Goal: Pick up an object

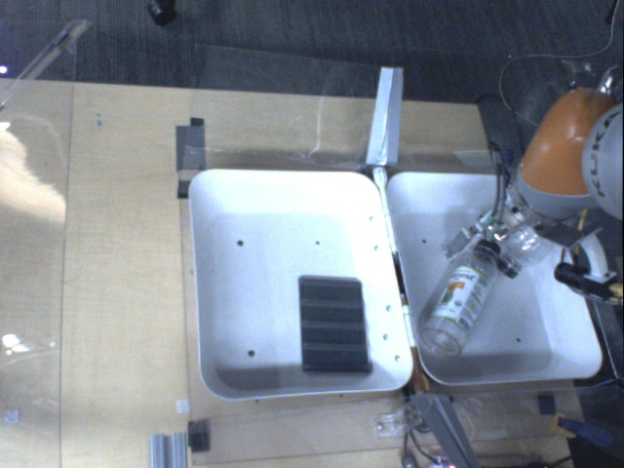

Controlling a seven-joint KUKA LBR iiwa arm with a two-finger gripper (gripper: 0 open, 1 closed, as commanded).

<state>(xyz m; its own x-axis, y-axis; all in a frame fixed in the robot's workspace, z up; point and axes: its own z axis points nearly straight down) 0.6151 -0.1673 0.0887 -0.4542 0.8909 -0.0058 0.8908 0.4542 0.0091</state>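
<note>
Clear plastic bottle (458, 303) with a white, orange and green label, lying on its side in the right bin (565, 354), base toward the near left corner, neck pointing up and right. Smooth, see-through cylinder, glinting at the shoulder. Gripper (492, 240) right at the bottle's neck end, metal and cluttered with cables; cannot tell how far apart the fingers stand, nor whether anything sits between them. Grey arm (585, 178) with its orange band coming in from the right, over the bin's far right corner. In the left bin (214, 261), a black ribbed rectangular block (333, 324), flat, near the front wall, well apart from the bottle. Both bins shallow, white, round-cornered, touching side by side on a pale wooden surface (107, 291). Upright metal strip (385, 115) behind the seam between them. Dark carpet (292, 8) beyond.
</note>
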